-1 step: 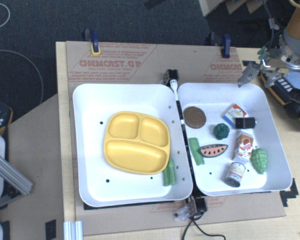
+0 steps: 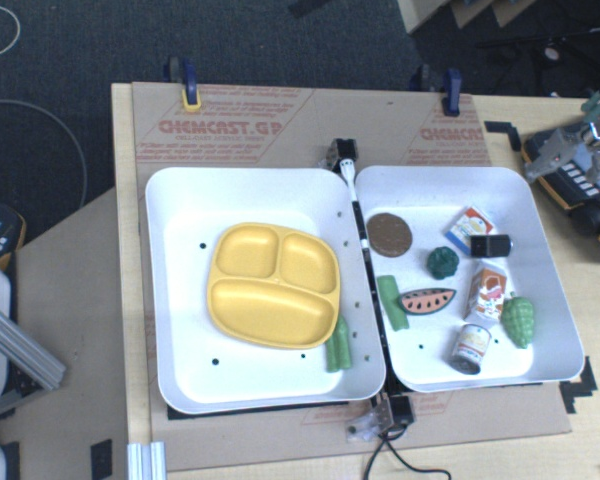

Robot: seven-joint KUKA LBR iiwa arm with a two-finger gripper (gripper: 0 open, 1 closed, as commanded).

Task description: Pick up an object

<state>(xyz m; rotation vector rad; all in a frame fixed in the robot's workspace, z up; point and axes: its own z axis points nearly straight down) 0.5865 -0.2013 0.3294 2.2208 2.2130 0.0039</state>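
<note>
Nine small things lie in the right bin (image 2: 540, 208), none of them between anything of mine. At its 11 o'clock is a flat brown disc (image 2: 389, 234), round like a biscuit. At 1 o'clock a small white carton (image 2: 469, 227) with red and blue print lies tilted, and a black block (image 2: 491, 245) touches its lower side. Near the centre sits a dark green knobbly ball (image 2: 442, 261). Below it lies a toy watermelon slice (image 2: 427, 301), red with dark seeds and a green rind, curved edge downward. Just beside it at 9 o'clock, against the bin wall, is a green stick (image 2: 391, 303). Toward 4 o'clock a white box (image 2: 489, 293) with red print lies beside a light green bumpy fruit (image 2: 519, 321). At 6 o'clock a small can (image 2: 471, 348) lies on its side, pale end toward the rim.

The left bin (image 2: 170, 268) holds a yellow divided plate (image 2: 275, 284) with three compartments, at its centre, and a second green stick (image 2: 338, 349) at 5 o'clock, touching the plate's corner.

My hand (image 2: 565, 158) appears at 2 o'clock of the worktop (image 2: 130, 218), outside the right bin and well apart from everything in it. It is too small and cluttered for me to tell whether it is wide or narrow.
</note>
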